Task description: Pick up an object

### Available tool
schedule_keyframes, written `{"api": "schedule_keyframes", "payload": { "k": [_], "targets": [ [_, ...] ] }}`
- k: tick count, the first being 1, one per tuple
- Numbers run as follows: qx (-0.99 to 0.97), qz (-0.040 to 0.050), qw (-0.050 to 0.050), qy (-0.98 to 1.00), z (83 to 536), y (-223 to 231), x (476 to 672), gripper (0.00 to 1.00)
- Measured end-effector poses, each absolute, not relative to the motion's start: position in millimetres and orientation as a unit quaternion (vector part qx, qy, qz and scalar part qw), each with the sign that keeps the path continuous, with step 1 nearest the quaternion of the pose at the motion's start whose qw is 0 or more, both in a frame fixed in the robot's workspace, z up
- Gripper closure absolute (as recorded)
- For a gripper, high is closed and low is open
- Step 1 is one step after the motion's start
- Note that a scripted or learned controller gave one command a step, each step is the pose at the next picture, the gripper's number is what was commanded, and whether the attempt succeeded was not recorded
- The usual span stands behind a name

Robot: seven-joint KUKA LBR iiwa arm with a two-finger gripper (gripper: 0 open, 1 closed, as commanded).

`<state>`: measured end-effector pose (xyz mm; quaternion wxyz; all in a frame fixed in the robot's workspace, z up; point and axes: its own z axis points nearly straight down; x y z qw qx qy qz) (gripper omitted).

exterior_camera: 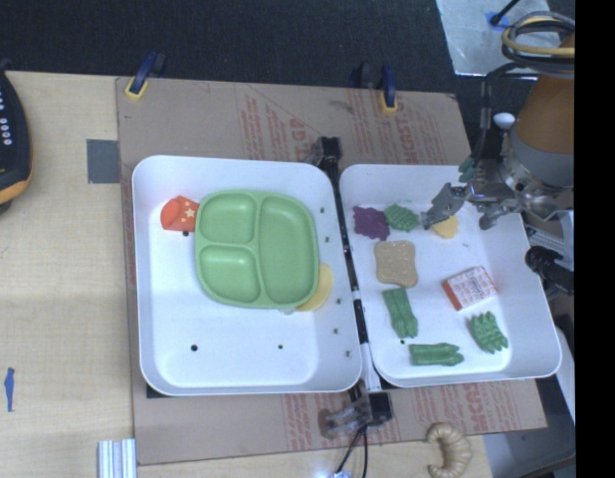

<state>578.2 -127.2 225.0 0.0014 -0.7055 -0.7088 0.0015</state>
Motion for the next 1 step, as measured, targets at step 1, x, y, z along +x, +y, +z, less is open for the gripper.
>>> {"api": "schedule_keyframes", "payload": {
  "k": [1],
  "targets": [
    [-0.704,0.0036,0.005,-0.710,189.5,-80.1,512.8,0.00]
  ]
}}
